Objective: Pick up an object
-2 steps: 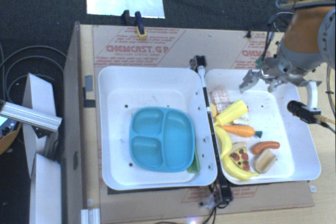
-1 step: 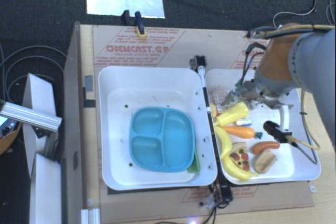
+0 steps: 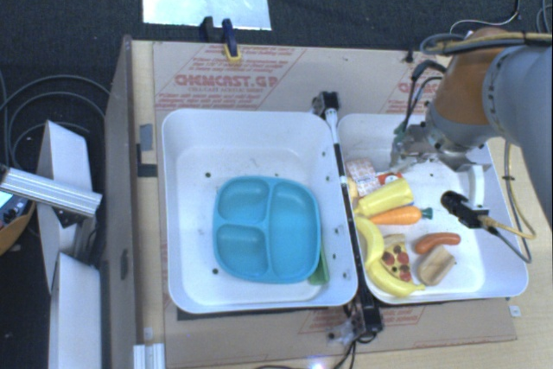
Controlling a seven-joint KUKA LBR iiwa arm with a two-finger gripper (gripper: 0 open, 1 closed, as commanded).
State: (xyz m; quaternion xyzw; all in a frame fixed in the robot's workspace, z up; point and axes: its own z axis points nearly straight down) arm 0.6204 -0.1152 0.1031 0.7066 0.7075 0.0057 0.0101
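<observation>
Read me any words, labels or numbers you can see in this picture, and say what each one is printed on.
"CHEMCAST GP", red print, on the brown sheet behind the left bin.
More red print on the same sheet behind the right bin, cut off and too blurred to read.
Small packet in the right bin: red and white markings, too small to read.

Left bin (image 3: pixel 186 186): blue divided plate (image 3: pixel 263 229).
Right bin (image 3: pixel 505 272): banana (image 3: pixel 380 264), carrot (image 3: pixel 399 216), sausage (image 3: pixel 437 242).
Arm (image 3: pixel 484 95): above right bin.

Toy food heaped in right bin (image 3: pixel 505 276), banana (image 3: pixel 380 259), carrot (image 3: pixel 399 216), sausage (image 3: pixel 437 242), pizza slice (image 3: pixel 397 257)
</observation>
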